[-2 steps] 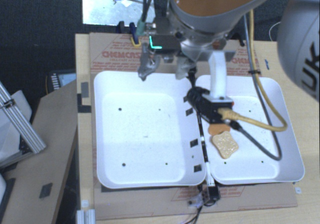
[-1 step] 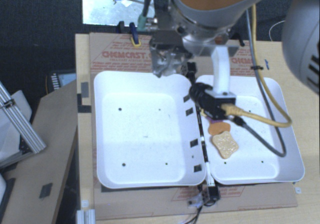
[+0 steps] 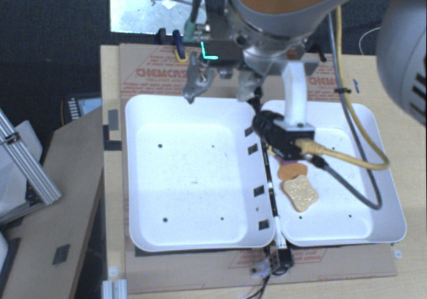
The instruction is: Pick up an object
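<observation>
End effector [image 3: 220, 85]: seen at upper centre, over the far rim of the left bin [image 3: 187, 184]; fingers parted, nothing held.
Tan toast-like piece [image 3: 301, 193]: found in the right bin [image 3: 353, 224], to the lower right of the end effector, long axis slanted upper-left to lower-right (an orange piece [image 3: 292, 171] touches its upper end).

White bins [image 3: 187, 184] on cardboard [image 3: 157, 72]; aluminium rail [image 3: 27, 161] beside.
</observation>
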Available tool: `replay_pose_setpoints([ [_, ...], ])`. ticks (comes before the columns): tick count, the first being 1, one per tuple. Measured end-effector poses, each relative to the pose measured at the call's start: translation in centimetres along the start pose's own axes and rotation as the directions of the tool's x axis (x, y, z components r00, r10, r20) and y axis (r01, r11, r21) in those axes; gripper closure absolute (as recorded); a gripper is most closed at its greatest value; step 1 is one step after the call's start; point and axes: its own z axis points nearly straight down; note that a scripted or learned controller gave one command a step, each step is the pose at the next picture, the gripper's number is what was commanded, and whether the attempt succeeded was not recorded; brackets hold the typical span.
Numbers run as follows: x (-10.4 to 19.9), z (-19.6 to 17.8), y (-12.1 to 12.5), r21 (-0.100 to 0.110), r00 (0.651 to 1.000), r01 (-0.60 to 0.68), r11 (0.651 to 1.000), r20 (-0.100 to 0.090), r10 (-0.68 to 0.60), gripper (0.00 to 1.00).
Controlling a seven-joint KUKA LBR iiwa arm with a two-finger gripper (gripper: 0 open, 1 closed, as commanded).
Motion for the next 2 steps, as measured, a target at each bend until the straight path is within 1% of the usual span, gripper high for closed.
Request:
replay_pose_setpoints([
  [1, 0.03, -1.10, 0.03, -0.002, 1.000, 0.005, 1.000, -0.001, -0.005, 1.00],
  [2, 0.03, -1.10, 0.03, -0.001, 1.000, 0.006, 1.000, -0.001, -0.006, 0.00],
])
